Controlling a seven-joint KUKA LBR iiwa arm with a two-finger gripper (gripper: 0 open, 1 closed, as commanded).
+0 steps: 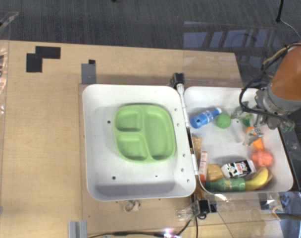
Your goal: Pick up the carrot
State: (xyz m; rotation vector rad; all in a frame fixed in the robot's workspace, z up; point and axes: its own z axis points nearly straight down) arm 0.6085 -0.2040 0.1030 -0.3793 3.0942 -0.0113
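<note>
Two white bins sit on the bench (46, 148). The left bin (98, 182) carries one green divided plate (143, 133). In the right bin (284, 175), the hand (253, 133) hangs at the far right side; whether it is wide or narrow I cannot tell. One carrot (258, 143), an orange bit, lies just below the hand, touching or nearly so. One blue bottle (205, 117) and one green ball (222, 121) lie to the hand's left. Below it: one pink fruit (262, 157), one banana (258, 178), one green bottle (225, 184), one small carton (237, 168).
</note>
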